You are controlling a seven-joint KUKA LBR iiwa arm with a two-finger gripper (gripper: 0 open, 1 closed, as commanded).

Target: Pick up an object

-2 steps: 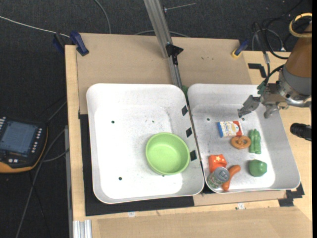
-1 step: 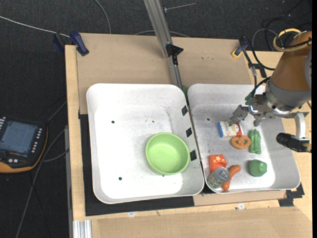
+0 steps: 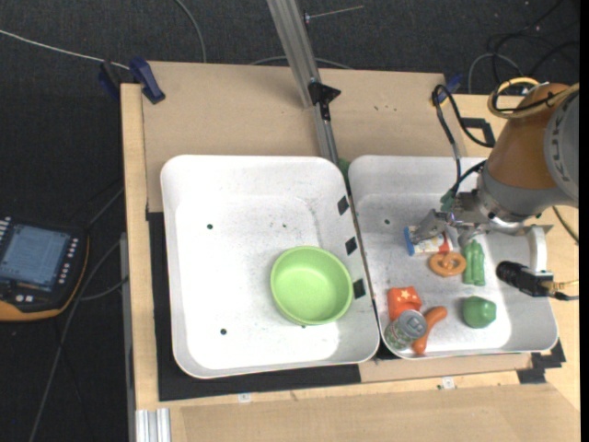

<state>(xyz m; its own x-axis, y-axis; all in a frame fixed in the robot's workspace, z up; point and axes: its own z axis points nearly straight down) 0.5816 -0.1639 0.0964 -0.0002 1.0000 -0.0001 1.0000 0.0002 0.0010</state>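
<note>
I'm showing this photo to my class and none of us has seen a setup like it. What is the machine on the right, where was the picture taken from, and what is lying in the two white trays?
The picture comes from one fixed camera above the bench, looking down at a slant. The machine is a robot arm, grey with an orange band, reaching in from the right. Its gripper hangs low over the right bin, by a small blue and white object. Whether it holds anything cannot be told. That bin also contains an orange pretzel-like piece, a long green piece, a round green piece, an orange block and a small tin. The left bin holds a green bowl.
</note>
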